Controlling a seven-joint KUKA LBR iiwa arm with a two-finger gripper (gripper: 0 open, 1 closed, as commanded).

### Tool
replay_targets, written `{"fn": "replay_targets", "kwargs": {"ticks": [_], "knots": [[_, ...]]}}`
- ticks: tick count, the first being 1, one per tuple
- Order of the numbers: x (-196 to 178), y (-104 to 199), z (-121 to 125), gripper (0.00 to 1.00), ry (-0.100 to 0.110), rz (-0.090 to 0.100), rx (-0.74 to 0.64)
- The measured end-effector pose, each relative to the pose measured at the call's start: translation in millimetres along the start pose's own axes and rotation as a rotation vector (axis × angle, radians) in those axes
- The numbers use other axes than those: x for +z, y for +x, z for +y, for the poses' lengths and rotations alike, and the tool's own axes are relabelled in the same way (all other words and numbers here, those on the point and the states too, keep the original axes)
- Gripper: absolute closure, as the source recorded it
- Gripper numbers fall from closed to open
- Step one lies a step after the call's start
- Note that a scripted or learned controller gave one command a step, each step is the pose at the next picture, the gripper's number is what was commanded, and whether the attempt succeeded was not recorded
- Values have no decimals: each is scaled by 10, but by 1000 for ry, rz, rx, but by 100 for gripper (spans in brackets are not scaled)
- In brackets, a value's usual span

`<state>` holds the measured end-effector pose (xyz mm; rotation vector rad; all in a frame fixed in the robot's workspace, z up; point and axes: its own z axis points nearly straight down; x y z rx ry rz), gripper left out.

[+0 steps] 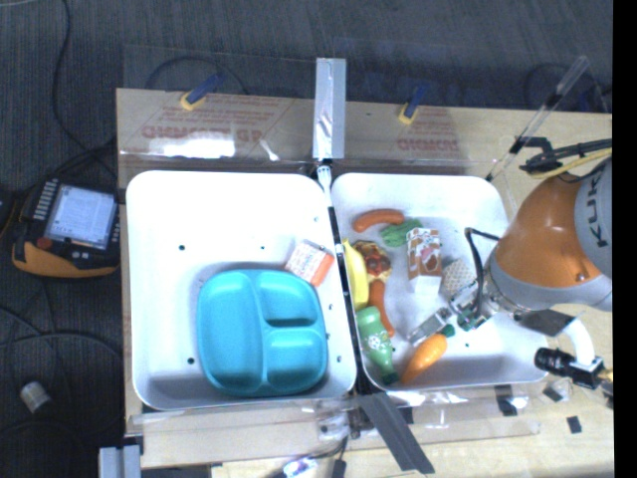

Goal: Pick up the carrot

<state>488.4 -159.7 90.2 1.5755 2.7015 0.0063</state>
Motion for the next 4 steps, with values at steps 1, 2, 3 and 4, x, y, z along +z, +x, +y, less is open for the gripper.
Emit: {"fn": "replay_targets", "kwargs": {"ticks": [1, 2, 3, 4], "knots": [[-474, -283, 812, 0, 15, 7, 332], [-785, -255, 28, 0, 15, 8, 185], [-77, 122, 15, 0, 13, 12, 49], [-503, 382, 170, 0, 14, 10, 315]]}}
